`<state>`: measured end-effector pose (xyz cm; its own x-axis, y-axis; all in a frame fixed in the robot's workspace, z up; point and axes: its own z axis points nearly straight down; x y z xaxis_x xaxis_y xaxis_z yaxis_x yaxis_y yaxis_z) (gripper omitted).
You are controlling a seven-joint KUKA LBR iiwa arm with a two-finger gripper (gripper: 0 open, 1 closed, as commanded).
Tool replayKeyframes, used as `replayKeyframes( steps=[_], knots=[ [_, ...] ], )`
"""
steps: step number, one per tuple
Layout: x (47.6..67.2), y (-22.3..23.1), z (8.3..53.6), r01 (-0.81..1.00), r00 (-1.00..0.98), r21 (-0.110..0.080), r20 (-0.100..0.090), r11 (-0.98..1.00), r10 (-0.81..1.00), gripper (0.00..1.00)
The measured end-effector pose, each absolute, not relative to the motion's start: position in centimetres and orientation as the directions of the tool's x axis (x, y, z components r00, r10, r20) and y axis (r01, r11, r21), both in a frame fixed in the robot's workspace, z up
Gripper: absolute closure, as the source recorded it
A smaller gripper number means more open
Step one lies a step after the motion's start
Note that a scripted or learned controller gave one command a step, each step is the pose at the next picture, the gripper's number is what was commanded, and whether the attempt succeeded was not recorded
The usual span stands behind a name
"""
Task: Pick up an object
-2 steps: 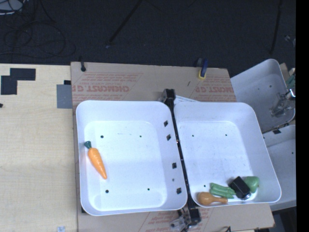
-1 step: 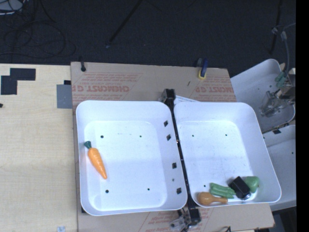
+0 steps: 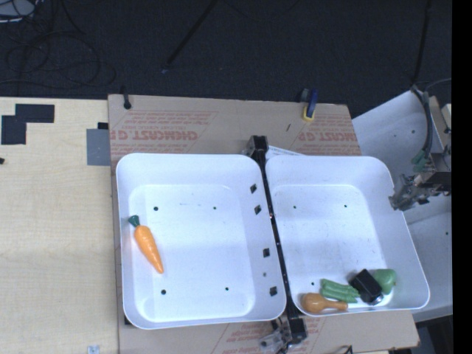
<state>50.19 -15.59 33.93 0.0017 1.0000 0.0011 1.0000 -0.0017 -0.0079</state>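
Observation:
An orange carrot (image 3: pixel 148 248) with a green top lies by the left wall of the left bin (image 3: pixel 192 169). In the front right corner of the right bin (image 3: pixel 332 169) several items are bunched together: a tan gourd-shaped toy (image 3: pixel 323 303), a green pod-like piece (image 3: pixel 339 290), a black block (image 3: pixel 366 285) and a light green piece (image 3: pixel 385 277). My gripper (image 3: pixel 407 195) sits just outside the right bin's right rim, apart from every object, small and dark against the bench.
A black divider (image 3: pixel 269 227) runs between the two bins. They rest on a cardboard sheet (image 3: pixel 221 127) with a blue-and-yellow clamp (image 3: pixel 310 103) at its far edge. Cables and arm hardware (image 3: pixel 431 153) crowd the right side.

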Motion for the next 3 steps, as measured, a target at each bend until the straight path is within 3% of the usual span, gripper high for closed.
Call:
replayKeyframes(
  steps=[1,2,3],
  knots=[
    [49.3,-11.7,35.7,1.000,-0.003,-0.001,0.001,0.003,1.000,1.00],
    [49.1,-16.4,31.3,1.000,0.004,-0.007,0.000,-0.004,1.000,1.00],
    [47.6,-11.2,35.7,1.000,-0.005,0.002,0.001,0.005,1.000,1.00]
  ],
)
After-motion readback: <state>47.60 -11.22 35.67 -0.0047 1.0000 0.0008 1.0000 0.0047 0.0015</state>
